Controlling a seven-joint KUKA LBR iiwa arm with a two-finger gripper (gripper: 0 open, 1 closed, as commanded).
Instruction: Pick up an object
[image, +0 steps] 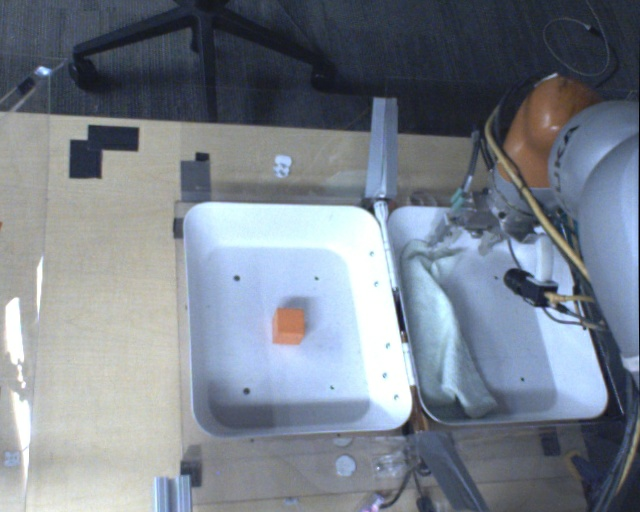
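A small orange cube (289, 326) lies near the middle of the left bin (210, 400). A pale grey-green cloth (442, 335) lies bunched along the left side of the right bin (570, 400), running from its back to its front. My gripper (470, 218) is low over the back left corner of the right bin, at the cloth's upper end. A corner of the cloth rises toward it. The arm's wrist and cables hide the contact.
A metal divider post (383, 150) stands behind the seam between the two bins. The grey arm (600, 180) with its orange band and cables covers the right bin's back right. Wooden bench top (90, 330) lies to the left.
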